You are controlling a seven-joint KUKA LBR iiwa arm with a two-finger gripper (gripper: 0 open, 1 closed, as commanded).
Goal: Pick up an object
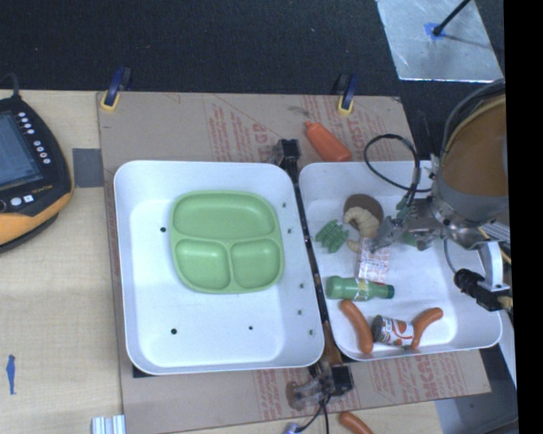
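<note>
Toys clutter the right white bin (471, 338): a green plastic bottle (359, 289) lies flat beside a crinkled sachet (375, 266), where the gripper (386, 237) hovers, jaws' state indiscernible.

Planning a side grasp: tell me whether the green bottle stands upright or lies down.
Lying down. The green bottle rests on its side on the right bin's floor, long axis roughly left-right, beside a sausage.

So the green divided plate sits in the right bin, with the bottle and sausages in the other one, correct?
Not quite. The camera view shows the green divided plate in the left bin. The bottle and sausages lie in the other one, the right bin.
</note>
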